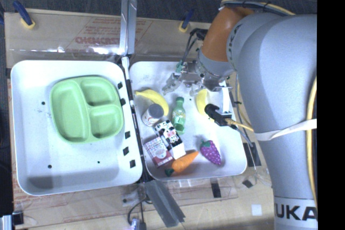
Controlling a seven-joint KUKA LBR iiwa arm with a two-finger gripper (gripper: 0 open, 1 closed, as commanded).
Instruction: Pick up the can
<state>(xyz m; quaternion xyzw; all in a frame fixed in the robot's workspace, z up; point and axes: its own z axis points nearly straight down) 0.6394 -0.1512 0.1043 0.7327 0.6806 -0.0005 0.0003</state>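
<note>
**Arm poised above the right bin, can not yet taken**

The robot's metal hand (186,79) hovers over the far side of the right white bin (237,161); I cannot tell how it is set. The small silver-topped can (153,113) lies apart from it, near the divider, between a yellow banana (152,97) and a green bottle (178,113). This looks like the approach step; next, the hand must shift toward the can and descend.
</note>
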